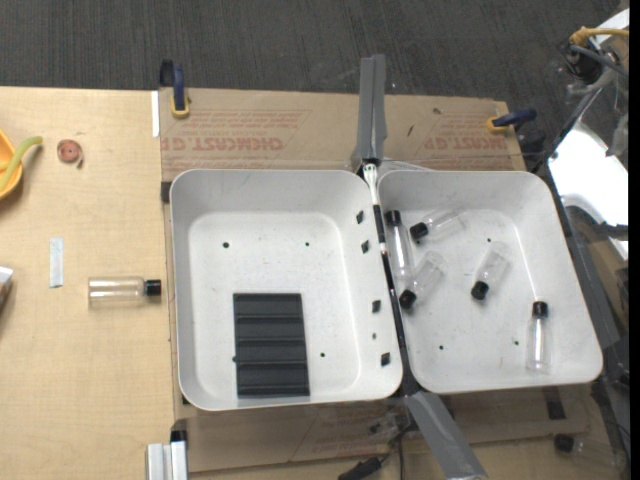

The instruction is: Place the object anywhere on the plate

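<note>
Left white bin: shallow, rounded corners, speckled floor. Held one plate, a black, ribbed rectangle lying flat near the front wall.

Right white bin: same form. Held several clear plastic vials, cylindrical with black caps, all lying on their sides and scattered apart; none touched the plate.

Loose vial: clear, black-capped, on the pale wood bench beside the left bin.

Cardboard sheet: brown, printed, under both bins.

Jaw state: could not be told.
</note>
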Controlling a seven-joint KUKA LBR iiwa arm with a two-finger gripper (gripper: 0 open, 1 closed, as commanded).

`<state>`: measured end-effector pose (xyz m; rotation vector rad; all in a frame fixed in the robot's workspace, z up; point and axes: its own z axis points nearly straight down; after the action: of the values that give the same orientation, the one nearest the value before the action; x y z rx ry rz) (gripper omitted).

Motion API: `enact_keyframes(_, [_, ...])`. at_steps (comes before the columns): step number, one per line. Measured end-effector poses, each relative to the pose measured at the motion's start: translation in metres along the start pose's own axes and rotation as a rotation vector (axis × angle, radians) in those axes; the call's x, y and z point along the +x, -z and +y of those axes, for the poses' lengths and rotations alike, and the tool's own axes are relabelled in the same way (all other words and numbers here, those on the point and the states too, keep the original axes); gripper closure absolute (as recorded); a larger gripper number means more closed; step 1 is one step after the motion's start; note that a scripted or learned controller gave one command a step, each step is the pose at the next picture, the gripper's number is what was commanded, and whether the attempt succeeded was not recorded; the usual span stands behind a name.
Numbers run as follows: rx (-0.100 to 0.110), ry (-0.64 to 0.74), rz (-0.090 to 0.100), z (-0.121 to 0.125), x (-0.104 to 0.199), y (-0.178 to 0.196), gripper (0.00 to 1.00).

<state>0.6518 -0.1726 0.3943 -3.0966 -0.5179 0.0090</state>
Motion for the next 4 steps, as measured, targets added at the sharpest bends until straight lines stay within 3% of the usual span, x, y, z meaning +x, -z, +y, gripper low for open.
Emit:
enact_keyframes(1, [-0.002, -0.128, 0.002, 0.03, -0.066, 0.043, 0.0])
enact_keyframes(2, [-0.001, -0.125, 0.002, -0.002, -0.006, 0.045, 0.0])
enact_keyframes(3, [0.0, -0.131, 0.001, 0.034, -0.053, 0.045, 0.0])
enact_keyframes(4, [-0.001, -0.128, 0.001, 0.035, -0.011, 0.018, 0.0])
